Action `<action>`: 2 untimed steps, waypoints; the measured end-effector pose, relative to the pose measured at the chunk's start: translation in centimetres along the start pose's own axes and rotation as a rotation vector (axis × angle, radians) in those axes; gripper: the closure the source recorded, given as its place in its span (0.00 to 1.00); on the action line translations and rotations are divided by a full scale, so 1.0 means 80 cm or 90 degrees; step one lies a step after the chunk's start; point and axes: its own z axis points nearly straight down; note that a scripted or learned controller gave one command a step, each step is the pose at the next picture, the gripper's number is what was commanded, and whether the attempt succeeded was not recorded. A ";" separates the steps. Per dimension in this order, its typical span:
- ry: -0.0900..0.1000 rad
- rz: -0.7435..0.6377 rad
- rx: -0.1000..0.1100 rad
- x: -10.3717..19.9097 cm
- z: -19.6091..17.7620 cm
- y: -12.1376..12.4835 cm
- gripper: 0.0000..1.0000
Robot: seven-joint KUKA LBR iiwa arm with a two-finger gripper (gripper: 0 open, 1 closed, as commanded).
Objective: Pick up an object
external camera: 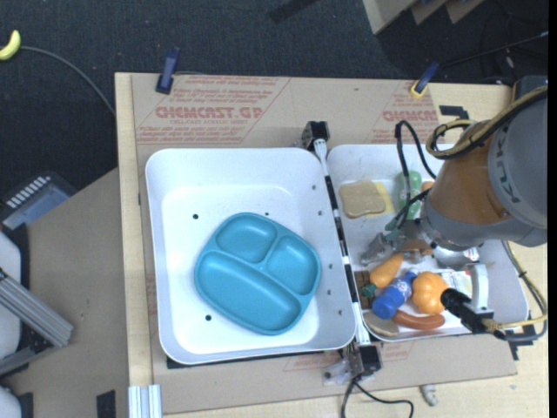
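Observation:
The right bin [348, 159] holds several toy foods. A tan slice of toast [363, 198] lies at its upper left, with a green piece [410, 184] beside it. Lower down are an orange carrot-like piece [385, 271], a round orange fruit [426, 291], a small blue bottle [392, 296] and a red sausage [419, 321]. My gripper [389, 244] reaches down into the middle of this bin, just above the carrot-like piece, with grey metal parts showing there. The orange-banded wrist [466, 194] hides the bin's right part.
The left bin [174, 181] holds a blue divided plate [258, 271] in its middle. A black clamp [315, 133] sits at the top of the wall between the bins. Bare cardboard [218, 107] runs behind both bins.

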 end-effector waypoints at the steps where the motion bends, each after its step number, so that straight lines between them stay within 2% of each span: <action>1: 0.001 0.000 0.002 0.000 0.000 -0.018 0.00; 2: 0.001 0.000 0.002 0.005 0.000 -0.019 0.00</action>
